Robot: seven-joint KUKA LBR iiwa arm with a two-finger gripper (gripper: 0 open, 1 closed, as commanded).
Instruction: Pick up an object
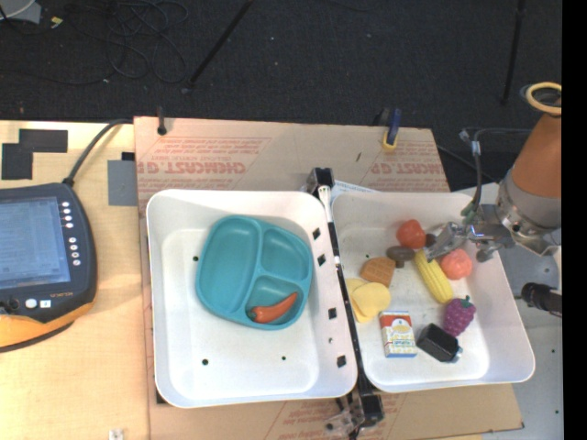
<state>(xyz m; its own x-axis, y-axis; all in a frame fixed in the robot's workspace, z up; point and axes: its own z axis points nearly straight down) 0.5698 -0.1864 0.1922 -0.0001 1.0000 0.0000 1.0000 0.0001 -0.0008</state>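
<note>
The right bin holds several toy foods: a red tomato, a pink peach, a yellow corn cob, a brown bread piece, a pale yellow piece, a small carton, a black block and purple grapes. My gripper reaches in from the right and hangs low over the bin's far right part, just above the peach and to the right of the tomato. Nothing can be seen held in it.
The left bin carries a teal divided plate with an orange-red sausage in its near compartment. A black divider runs between the bins. A tablet-like pendant lies on the bench at far left.
</note>
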